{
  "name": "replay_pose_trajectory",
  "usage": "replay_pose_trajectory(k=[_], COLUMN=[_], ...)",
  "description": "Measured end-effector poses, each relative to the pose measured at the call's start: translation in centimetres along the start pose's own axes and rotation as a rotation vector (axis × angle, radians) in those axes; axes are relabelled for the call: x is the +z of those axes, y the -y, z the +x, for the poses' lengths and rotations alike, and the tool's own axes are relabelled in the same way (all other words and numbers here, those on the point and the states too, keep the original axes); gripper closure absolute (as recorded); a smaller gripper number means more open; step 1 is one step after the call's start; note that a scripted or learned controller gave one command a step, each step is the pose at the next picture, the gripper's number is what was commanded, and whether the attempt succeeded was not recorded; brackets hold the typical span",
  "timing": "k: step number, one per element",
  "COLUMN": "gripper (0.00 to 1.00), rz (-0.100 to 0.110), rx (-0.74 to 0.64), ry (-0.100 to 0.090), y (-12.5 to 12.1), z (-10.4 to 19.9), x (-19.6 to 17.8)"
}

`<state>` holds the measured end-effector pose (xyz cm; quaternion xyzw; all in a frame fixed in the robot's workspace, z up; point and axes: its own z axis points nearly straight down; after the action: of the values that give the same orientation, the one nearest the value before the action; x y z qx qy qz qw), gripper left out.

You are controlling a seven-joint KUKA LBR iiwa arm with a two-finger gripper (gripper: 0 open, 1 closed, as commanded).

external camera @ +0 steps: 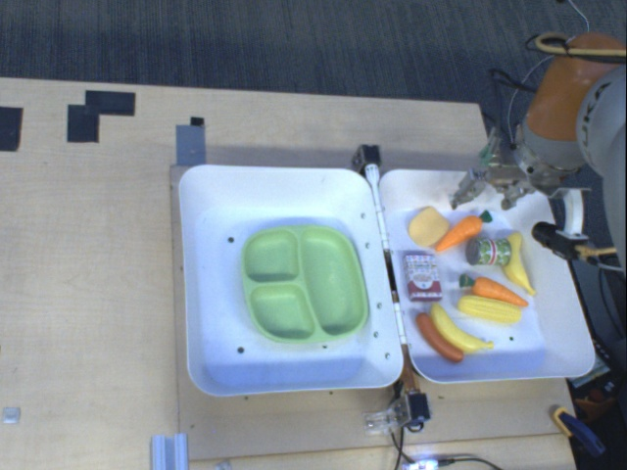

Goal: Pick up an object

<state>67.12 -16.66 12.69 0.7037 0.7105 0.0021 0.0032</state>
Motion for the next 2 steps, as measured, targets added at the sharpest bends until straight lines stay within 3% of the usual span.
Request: replay_pose_trajectory(k=[1,2], gripper=[0.00,1.00], rz=[0.003,-0.003], rx=[0.007,0.005], ry=[-0.001,0.000], y=[5.0,4.8], z=[2.6,2.6], x=[4.1,2.8])
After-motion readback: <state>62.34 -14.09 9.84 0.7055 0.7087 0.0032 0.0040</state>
